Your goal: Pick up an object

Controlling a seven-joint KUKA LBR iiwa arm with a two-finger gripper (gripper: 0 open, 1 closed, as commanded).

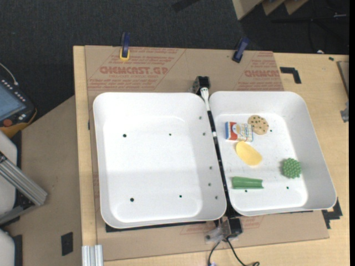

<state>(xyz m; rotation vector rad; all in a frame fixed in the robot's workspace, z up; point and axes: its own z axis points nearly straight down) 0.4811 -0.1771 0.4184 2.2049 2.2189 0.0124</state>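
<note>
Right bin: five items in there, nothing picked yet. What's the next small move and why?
Probably bring the gripper in over the right bin and line up above the green spiky ball. It sits apart from the others, nearest the side the arm enters from, while the cookie, small carton and yellow piece cluster closely. The green stick lies flat.

Floor: dark carpet (66,15) beyond my tabletop's far edge.
Tabletop: pale wood (55,148), covered by a printed cardboard sheet (166,65).
Clamps: two blue ones (125,44) pin that sheet's far edge.
Light: even, soft shadows.
</note>
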